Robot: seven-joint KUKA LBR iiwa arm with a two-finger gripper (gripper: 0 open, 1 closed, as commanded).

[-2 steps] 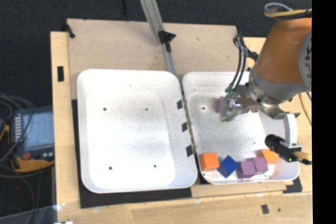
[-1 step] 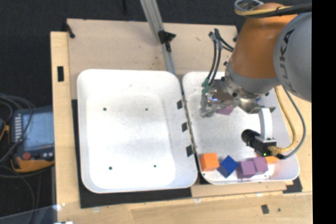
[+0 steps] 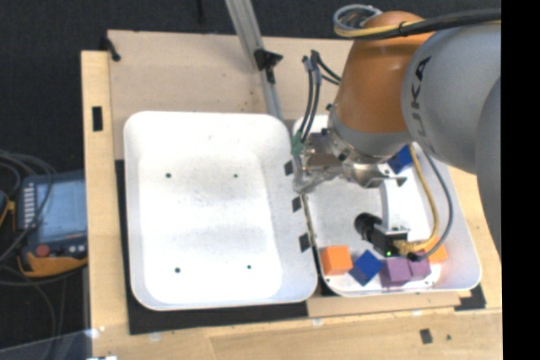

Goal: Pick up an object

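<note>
Along the near edge of the right bin (image 3: 462,272) lie an orange block (image 3: 336,259), a blue block (image 3: 366,267) and a purple block (image 3: 402,271), close together. Another blue object (image 3: 403,158) peeks out from behind the arm at the bin's far side. My gripper (image 3: 356,173) hangs over the middle of the right bin, below the orange band, farther back than the three blocks. The wrist hides most of it from above. I see nothing held in it.
The left bin (image 3: 202,206) lies beside the right one, sharing a narrow divide. A slanted metal rail (image 3: 240,13) stands behind the bins. A handheld control unit (image 3: 51,219) lies off the bench at the left.
</note>
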